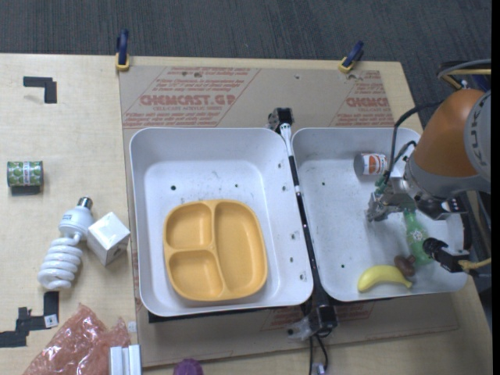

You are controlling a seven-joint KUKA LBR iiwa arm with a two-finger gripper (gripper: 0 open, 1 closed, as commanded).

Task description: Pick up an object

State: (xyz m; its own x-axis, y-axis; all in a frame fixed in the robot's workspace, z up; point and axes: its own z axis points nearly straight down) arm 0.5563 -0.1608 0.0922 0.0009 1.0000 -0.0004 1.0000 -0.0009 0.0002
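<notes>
The right bin (344, 233) holds a small white and orange can (371, 163) near its far wall and a yellow banana (384, 278) near its front edge. A green bottle-like object (414, 233) and a small brown item (405, 265) lie by the right wall. My gripper (382, 208) hangs low over the right bin, just below the can and left of the green object. Nothing visible is held in it. The grey arm with its orange band (449, 143) covers the bin's right rim.
The left bin (148, 209) contains a yellow divided plate (215, 250). Outside the bins on the left lie a spiral light bulb (64, 244), a white cube (108, 238), a green can (25, 174) and a pink mesh bag (74, 342).
</notes>
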